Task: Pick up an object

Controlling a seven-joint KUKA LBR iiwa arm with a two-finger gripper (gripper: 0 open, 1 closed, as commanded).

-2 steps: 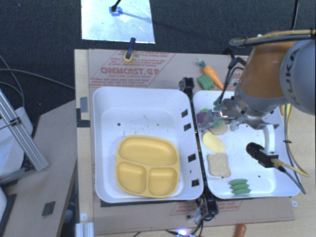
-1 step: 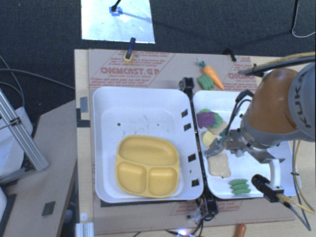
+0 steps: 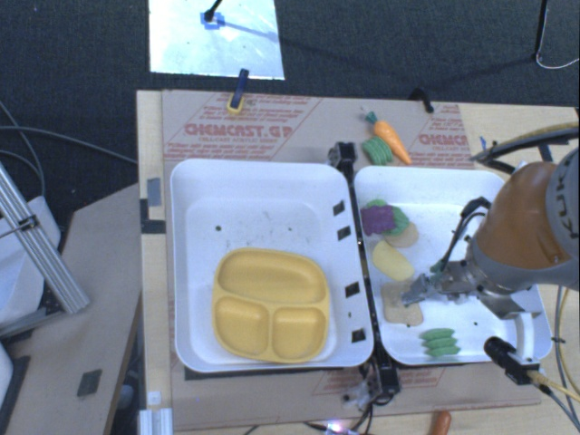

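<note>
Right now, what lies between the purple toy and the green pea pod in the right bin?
In the camera view, the yellow piece and the flat tan piece lie between the purple toy and the green pea pod, with the claw at the tan piece.

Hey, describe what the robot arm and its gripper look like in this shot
The arm has a bulky rounded body: a broad orange band up top, grey casing beneath. Its gripper is a small grey metal piece on a dark wrist, with thin black cables looping beside it.
</note>
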